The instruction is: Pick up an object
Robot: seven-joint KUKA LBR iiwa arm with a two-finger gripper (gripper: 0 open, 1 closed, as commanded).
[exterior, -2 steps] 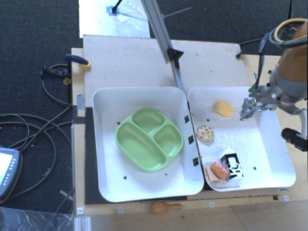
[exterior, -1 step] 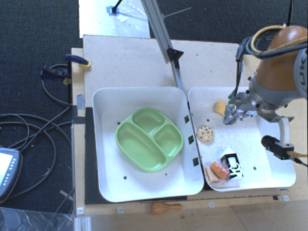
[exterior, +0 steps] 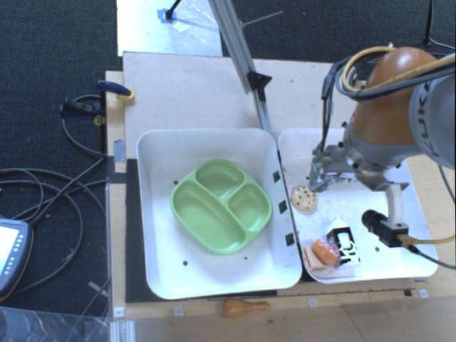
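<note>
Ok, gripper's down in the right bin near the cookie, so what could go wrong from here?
The gripper sits above and right of the cookie, not over it, so a straight descent may close on nothing. The cookie looks flat against the bin floor, which could let the fingers slide over it. It also lies near the divider wall, so a finger might strike that wall.

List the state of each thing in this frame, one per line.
Green plate: right way up, lying in the left bin, nothing on it.
Cookie: flat in the right bin, ungripped.
Orange item: lying by the right bin's near-left corner.
Black-and-white item: lying beside the orange item.
Gripper: above the right bin, near the cookie.
</note>
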